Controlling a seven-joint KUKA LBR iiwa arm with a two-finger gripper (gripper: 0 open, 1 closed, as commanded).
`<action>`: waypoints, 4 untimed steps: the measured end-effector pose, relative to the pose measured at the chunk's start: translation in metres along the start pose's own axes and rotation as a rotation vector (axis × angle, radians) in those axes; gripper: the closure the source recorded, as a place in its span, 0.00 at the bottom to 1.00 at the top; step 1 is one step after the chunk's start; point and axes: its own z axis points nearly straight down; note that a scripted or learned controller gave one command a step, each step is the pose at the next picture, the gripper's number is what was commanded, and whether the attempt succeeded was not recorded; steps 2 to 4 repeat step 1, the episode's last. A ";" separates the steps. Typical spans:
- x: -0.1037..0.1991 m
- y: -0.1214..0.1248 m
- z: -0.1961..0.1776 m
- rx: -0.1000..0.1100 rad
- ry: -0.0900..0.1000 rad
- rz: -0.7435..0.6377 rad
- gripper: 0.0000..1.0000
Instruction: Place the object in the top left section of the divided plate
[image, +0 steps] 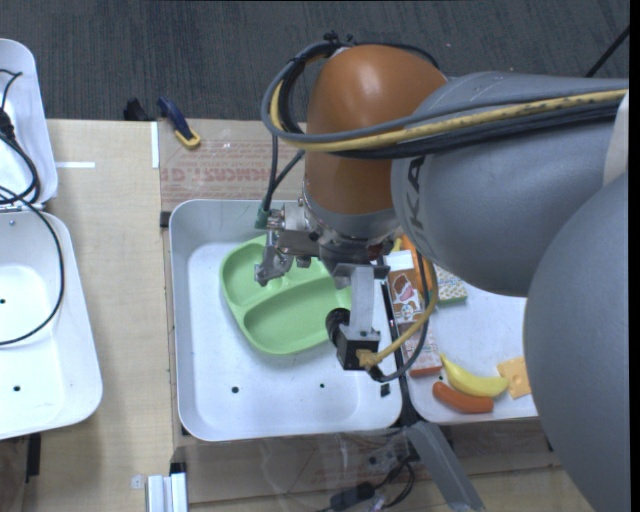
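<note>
The gripper (272, 266) is pictured over the plate (285, 325), set toward the bin's (205, 385) far edge; its grip cannot be told.

Robotics lab: industrial arm (500, 180) over white bins (200, 400), plywood bench (100, 200), toy food (475, 380).

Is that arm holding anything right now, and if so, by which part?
It cannot be told. The gripper is over the green divided plate, but the view is too unclear there to show anything in its grasp.
</note>
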 end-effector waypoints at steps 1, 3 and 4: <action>-0.001 0.000 -0.008 0.003 -0.004 -0.002 1.00; -0.001 0.000 -0.008 0.003 -0.004 -0.002 1.00; -0.001 0.000 -0.008 0.003 -0.004 -0.002 1.00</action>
